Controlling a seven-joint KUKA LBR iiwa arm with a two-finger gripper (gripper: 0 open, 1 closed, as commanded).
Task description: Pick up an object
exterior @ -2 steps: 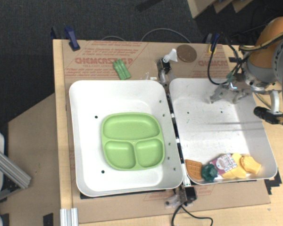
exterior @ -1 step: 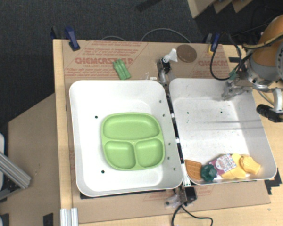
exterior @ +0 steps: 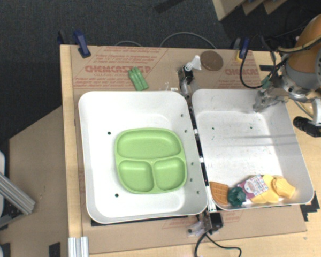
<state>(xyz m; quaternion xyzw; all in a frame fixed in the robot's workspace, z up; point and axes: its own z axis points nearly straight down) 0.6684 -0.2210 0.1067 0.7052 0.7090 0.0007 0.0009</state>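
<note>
Several toys [exterior: 257, 190] heaped in right bin's [exterior: 230, 138] near corner, tool [exterior: 263, 99] well apart at far rim, grip state unclear

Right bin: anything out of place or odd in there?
Nothing damaged or spilled. The small items sit bunched in the near corner of the right white bin: an orange waffle-textured wedge, a dark teal lump, a pink-and-white round piece and yellow toy pieces. The gripper is at the bin's far edge.
</note>
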